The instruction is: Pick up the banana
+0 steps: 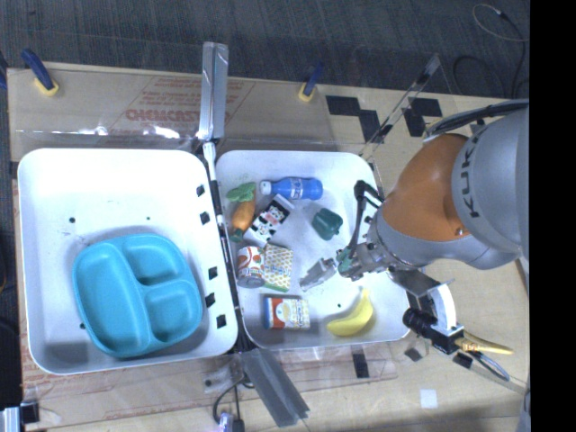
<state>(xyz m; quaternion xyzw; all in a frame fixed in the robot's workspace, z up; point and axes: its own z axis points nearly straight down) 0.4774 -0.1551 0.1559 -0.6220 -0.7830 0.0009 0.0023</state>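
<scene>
Arm (450, 201) bent over right bin (297, 162), gripper (322, 273) above banana (353, 317)

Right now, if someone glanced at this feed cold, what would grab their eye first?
Probably the arm, grey with a bright orange band, reaching in from the right over the right bin. Next, the big blue divided tray alone in the left bin. Then the yellow banana near the right bin's front edge, just below the claw.
</scene>
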